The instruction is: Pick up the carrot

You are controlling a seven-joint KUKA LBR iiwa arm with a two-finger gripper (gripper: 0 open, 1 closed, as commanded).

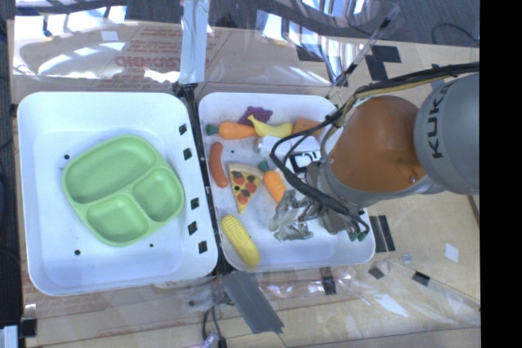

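The carrot (237, 129), orange with a small green end, lies near the back wall of the right bin (347, 255). It points left, beside a yellow banana (272, 127). My gripper (290, 221) hangs low over the bin's front middle, well in front of the carrot and not touching it. A short orange tapered piece (274, 185) lies just behind the gripper's tip. Nothing shows held in the gripper. The arm's orange band (375, 147) hides the bin's right part.
In the right bin lie a pizza slice (242, 182), a reddish sausage (217, 164), a corn cob (241, 239), purple grapes (259, 113) and another orange item (306, 125). The left bin (41, 134) holds a green divided plate (122, 187). Black cables loop near the wrist.
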